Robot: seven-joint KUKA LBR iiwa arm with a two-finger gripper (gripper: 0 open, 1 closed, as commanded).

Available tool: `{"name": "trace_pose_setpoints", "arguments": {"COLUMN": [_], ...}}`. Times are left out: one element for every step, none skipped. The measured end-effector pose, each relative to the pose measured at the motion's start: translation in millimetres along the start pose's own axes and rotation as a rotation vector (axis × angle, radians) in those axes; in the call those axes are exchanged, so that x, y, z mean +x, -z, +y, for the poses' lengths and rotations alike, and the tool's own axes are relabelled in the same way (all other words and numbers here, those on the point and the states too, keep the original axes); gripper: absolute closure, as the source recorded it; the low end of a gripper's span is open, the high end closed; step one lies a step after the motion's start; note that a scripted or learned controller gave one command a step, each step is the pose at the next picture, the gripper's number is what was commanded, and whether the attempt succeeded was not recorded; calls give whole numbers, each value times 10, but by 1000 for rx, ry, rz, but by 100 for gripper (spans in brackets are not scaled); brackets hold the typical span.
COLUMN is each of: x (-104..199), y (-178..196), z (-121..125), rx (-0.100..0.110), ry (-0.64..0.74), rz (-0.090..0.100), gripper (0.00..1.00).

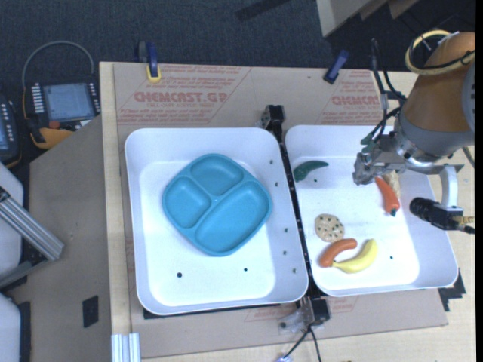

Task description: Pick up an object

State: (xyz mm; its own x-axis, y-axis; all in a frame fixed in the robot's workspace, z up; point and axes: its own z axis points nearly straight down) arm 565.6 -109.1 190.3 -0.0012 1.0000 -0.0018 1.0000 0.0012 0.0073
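We're looking at the gripper [371, 170] hanging low in the right bin [430, 277], and honestly we can't tell how it's set. The carrot [389, 194] is lying just beside it, looking ungrabbed (so the pick isn't done). The cookie [329, 227], sausage [335, 252] and banana [360, 257] are sitting nearer us, untouched.

"CHEMCAST GP" is printed in red, repeated, on the brown protective paper [226, 89] covering the worktop behind the bins.
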Motion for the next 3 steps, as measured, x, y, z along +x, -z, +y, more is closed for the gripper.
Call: {"name": "trace_pose_setpoints", "arguments": {"x": [-2, 483, 940], "y": [342, 442, 468], "z": [17, -53, -184], "rx": [1, 7, 10], "ry": [0, 4, 4], "rz": [0, 3, 4], "gripper": [100, 100, 100]}}
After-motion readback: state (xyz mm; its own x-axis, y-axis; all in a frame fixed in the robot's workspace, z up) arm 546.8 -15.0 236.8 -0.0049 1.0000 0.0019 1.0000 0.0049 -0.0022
